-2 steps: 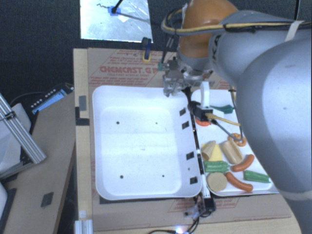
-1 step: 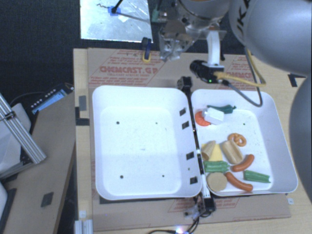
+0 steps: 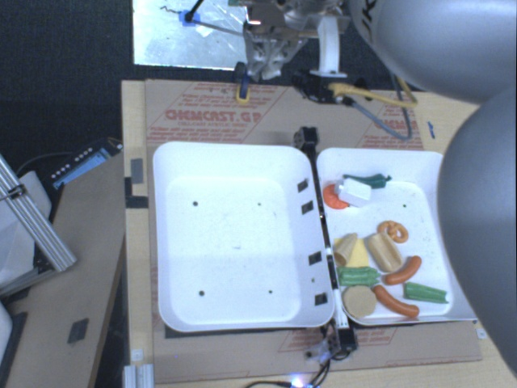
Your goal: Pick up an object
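The right bin (image 3: 432,217) holds several small toy foods. A white block (image 3: 354,191) lies against a red piece (image 3: 332,197), with a dark green piece (image 3: 368,179) behind them. Further forward lie a pretzel (image 3: 393,231), a yellow wedge (image 3: 348,250), a tan roll (image 3: 384,253), a red sausage (image 3: 401,270), two green sticks (image 3: 358,276) (image 3: 425,293), a tan disc (image 3: 359,301) and an orange sausage (image 3: 396,302). My gripper (image 3: 262,65) hangs high at the top of the view, beyond the bins' far edge and well away from all the objects. Nothing is seen in it.
The left bin (image 3: 174,217) sits beside the right one, with a black divider strip (image 3: 317,217) between them. Both rest on a cardboard sheet (image 3: 210,115). The grey arm (image 3: 452,31) fills the upper right. A metal frame (image 3: 32,225) stands at the far left.
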